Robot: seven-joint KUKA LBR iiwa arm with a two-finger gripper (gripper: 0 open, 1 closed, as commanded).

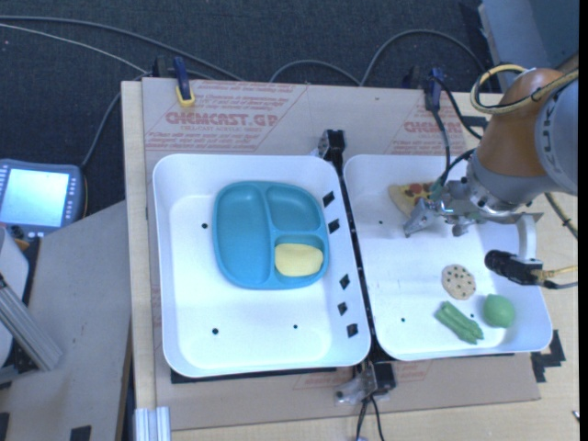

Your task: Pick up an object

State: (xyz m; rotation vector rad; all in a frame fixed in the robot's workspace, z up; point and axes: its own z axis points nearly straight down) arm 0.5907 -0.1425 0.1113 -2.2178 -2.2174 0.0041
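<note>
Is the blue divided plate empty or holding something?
Holding something: a yellow item lies in the blue divided plate's lower right compartment.

"CHEMCAST GP" in red on bench board (pixel 230 118)

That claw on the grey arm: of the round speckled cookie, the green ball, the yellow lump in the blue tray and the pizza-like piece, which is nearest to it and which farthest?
From the claw:
1. Pizza-like yellow and red piece, right beside it, right bin's far end.
2. Round speckled cookie, right bin, toward the near side.
3. Green ball, right bin's near right corner.
4. Yellow lump, in the blue tray, left bin.

Right bin — pizza slice (pixel 410 194), cookie (pixel 457 281), green pod (pixel 458 322), green ball (pixel 499 310).
</note>
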